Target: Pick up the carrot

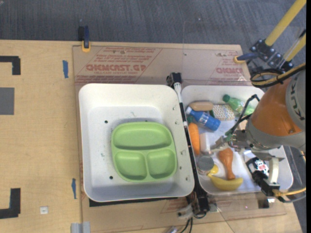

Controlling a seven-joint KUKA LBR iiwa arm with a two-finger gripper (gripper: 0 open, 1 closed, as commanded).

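Note:
The carrot (194, 138), orange and elongated, lies along the left wall of the right bin (286, 178), just below a blue bottle (204, 120). My gripper (227, 141) hangs low over the middle of the right bin. It is a short way right of the carrot and just above an orange-brown drumstick (226, 160). The carrot lies free, apart from the gripper. The arm's orange band (274, 116) covers the bin's right side.
The right bin also holds a tan bread roll (201, 105), a green bottle (235, 102), a patterned pouch (222, 112), a grey lump (204, 163) and a banana (226, 182). In the left bin (97, 110) sits a green divided plate (144, 151).

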